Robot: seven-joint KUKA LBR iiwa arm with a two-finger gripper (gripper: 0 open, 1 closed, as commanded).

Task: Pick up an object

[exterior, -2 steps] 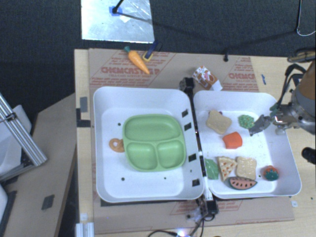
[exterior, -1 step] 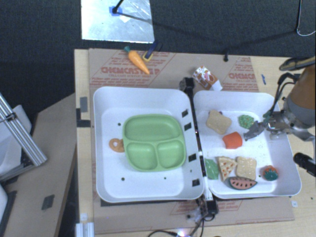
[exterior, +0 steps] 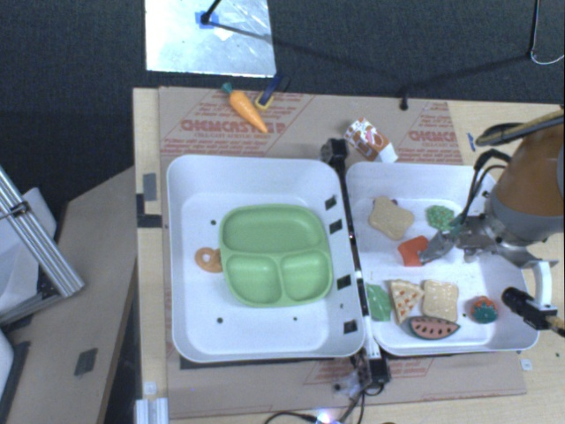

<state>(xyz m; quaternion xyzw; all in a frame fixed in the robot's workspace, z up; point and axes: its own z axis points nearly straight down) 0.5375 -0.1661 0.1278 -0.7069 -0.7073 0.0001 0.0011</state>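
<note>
The small orange-red block of toy food [exterior: 412, 251] lies in the middle of the right-hand white bin [exterior: 505, 341], between the tan bread-shaped piece [exterior: 391, 217] and the pizza-slice toy [exterior: 405, 299]. Your grey two-finger gripper [exterior: 434, 248] sits low, just beside its right edge; this looks like the approach step, with no grasp made. I cannot tell how the fingers are set, so check that before you lift.

toy carrot [exterior: 247, 109] on bench [exterior: 150, 263], foil sheet [exterior: 210, 23] behind
</note>
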